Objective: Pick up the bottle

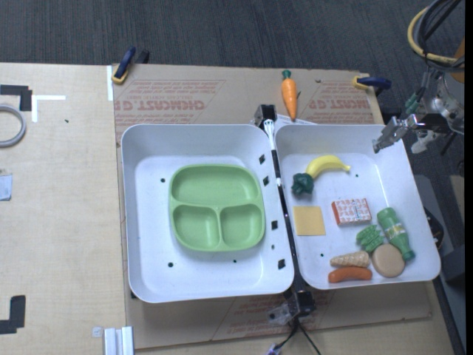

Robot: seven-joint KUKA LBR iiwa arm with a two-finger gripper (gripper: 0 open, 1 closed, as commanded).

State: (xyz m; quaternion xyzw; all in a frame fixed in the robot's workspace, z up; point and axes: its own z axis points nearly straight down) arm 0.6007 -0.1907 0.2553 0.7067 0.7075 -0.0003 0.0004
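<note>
Nearest the lens: black clamp (297, 302) at the seam where the two bins meet, on the desk (59, 228).

Just behind it, along the near wall of the right bin (411, 177): red sausage (349, 274), pale bread stick (349, 259) touching it from behind, round tan bun (388, 261) beside them. Then the bottle (394, 233), green, lying on its side close to the right wall, lower end against the bun, leafy green piece (369, 237) pressed to its left flank. Further back: red-and-white box (351, 211), yellow cheese slice (309, 220), broccoli (301, 184), banana (328, 166).

Left bin (131, 220): holds one green divided plate (218, 207), three wells, nothing in them. Outside both bins, on the cardboard: a carrot (288, 95).

Pincer (386, 136) poised over the far right corner of the right bin, well apart from the bottle, nothing seen in it; apart or together, cannot tell at this size.

Step in hand, by judgement: approach, grasp not yet begun. Next move calls for travelling along the right wall toward the near end, lining up across the bottle's narrow width, then descending. Little room: wall on one side, leafy piece on the other, bun at the end, so likely to nudge a neighbour or close on the wrong thing.
</note>
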